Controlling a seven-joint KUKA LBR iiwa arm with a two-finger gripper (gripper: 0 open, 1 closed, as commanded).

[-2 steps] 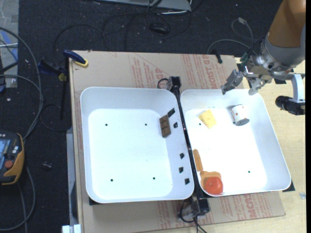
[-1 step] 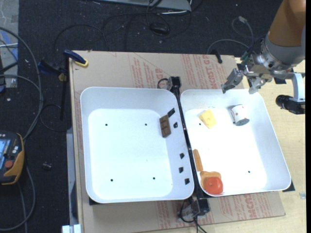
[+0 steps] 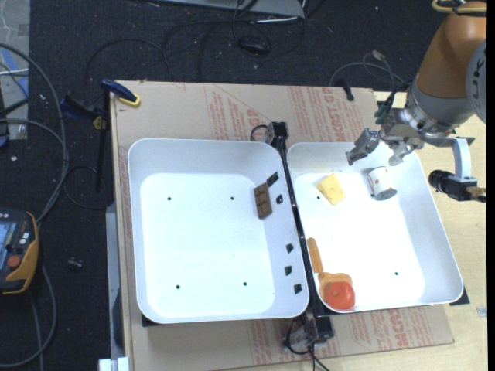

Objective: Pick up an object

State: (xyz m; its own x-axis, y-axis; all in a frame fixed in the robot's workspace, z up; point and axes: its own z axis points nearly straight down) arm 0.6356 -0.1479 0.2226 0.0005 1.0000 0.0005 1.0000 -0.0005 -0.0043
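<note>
The grey arm with its orange band (image 3: 452,41) reached in over the far right corner of the bench, and its gripper (image 3: 380,151) hung above the far edge of the right bin (image 3: 433,230). The two fingers (image 3: 358,152) stood spread well apart, with nothing between them. Just below the gripper, on the bin floor near the far right corner, lay a small white cup-like cylinder (image 3: 380,182), tipped on its side and apart from the fingers. A yellow wedge-shaped block (image 3: 332,188) sat to its left, nearer the wall shared with the other bin. In the near left corner of the right bin a red round object (image 3: 339,294) rested against the rim, touching an orange stick-like piece (image 3: 315,256) that ran along the left wall. The left bin (image 3: 155,207) held a small brown bar (image 3: 263,201) close to its right wall, toward the far side. Both bins stood side by side on a sheet of cardboard (image 3: 201,103) covering the bench top. A blue and yellow clamp (image 3: 116,93) gripped the cardboard's far left corner.
</note>
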